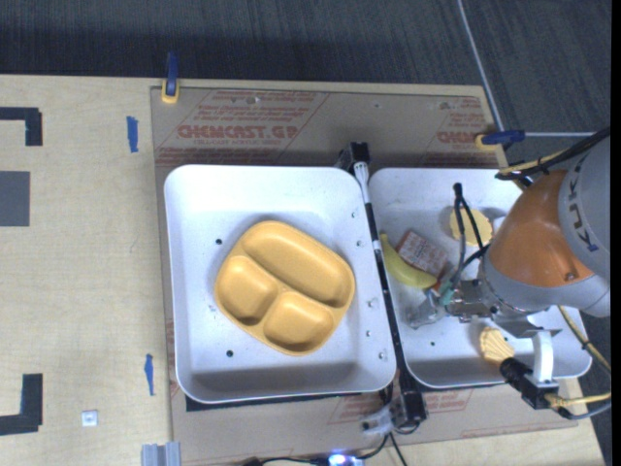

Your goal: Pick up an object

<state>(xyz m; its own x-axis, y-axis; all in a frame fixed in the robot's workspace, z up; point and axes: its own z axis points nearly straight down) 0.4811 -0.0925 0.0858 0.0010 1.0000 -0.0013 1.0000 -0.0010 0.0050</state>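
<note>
Pale wooden tabletop (78,289) beside dark carpet (291,17), brown cardboard sheet (291,124) under two white bins, yellow banana (406,268) in right bin (427,187), tool (427,309) just beside it, grip state unclear, yellow moulded tray (281,284) in left bin (194,260).

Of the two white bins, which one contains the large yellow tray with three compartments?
The left shallow white bin contains the large yellow three-compartment tray. The right shallow white bin holds small items, including a yellow banana, and the gripper is inside it.

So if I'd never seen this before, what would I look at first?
Probably the big yellow tray, upside down in the left bin. Next, the grey arm's orange band over the right bin, its gripper low beside a banana and a small red-and-white packet.
</note>
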